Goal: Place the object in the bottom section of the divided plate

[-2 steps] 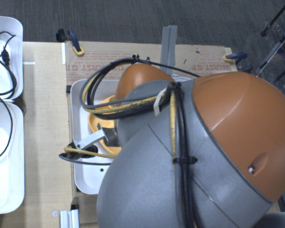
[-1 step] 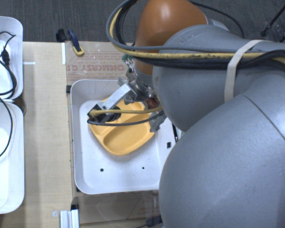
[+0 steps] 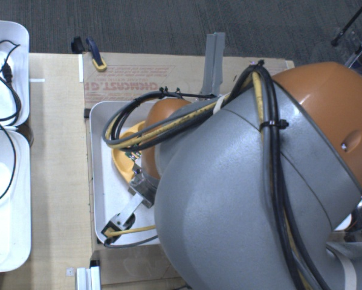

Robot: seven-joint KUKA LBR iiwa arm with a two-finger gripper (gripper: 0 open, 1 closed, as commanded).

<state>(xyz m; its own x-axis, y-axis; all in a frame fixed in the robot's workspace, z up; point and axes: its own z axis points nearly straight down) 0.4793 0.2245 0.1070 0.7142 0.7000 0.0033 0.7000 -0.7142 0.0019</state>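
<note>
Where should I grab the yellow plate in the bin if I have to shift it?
Likely by the yellow plate's rim on the view's left, coming down from above beside the bin's left wall. That thin curved edge is exposed, while the arm covers the rest.

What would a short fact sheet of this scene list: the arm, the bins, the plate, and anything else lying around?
arm: grey with an orange band, reaching in from the right over the right bin
right bin: white, holds the plate
plate: yellow, largely covered by the arm; its sections cannot be told
left bin: white, with a black cable looped across it
bench: cardboard with red print under the right bin
extra: blue and yellow clamp at the cardboard's far edge
</note>
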